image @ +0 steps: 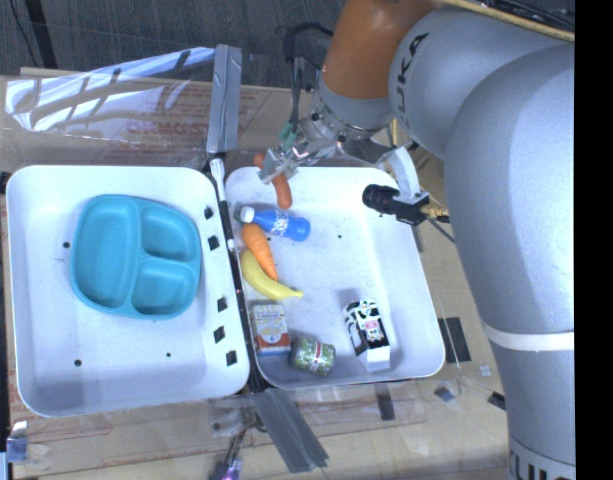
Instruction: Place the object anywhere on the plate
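Note:
A blue plate [136, 256] with three compartments lies in the left bin [46, 368]. My gripper [284, 160] hangs over the far left corner of the right bin [411, 298]. Right under it is a small reddish-orange sausage [282, 191], whose upper end reaches the gripper. Whether the sausage is held cannot be told from this view. Just in front of it a blue bottle [278, 224] with a white cap lies on its side.
Along the right bin's left side lie a carrot [259, 249] and a banana [267, 281]. At its front stand a small orange carton [271, 328], a green can [312, 356] and a black-and-white carton [369, 333]. The arm's grey bulk covers the right side.

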Action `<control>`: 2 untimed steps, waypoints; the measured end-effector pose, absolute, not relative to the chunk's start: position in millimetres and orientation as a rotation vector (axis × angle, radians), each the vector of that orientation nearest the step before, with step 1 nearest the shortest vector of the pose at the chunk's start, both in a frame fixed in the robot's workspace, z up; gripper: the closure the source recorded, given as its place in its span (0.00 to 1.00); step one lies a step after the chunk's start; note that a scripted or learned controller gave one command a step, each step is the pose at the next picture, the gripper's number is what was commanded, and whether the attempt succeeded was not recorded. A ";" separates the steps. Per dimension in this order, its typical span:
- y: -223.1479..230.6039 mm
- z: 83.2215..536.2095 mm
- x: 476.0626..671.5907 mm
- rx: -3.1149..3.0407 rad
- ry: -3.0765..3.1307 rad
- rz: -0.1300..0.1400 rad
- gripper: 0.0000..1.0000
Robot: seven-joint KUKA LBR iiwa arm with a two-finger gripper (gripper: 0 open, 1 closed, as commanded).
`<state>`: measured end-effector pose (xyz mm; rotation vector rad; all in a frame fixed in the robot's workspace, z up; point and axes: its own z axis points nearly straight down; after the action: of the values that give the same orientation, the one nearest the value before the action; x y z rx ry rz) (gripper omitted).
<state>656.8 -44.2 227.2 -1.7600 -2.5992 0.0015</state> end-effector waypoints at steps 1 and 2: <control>26.8 192.2 656.0 -1.722 -2.624 0.004 1.00; 99.7 174.9 601.5 -1.746 -2.607 0.006 1.00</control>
<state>601.5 99.7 174.9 -1.7461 -2.6072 0.0065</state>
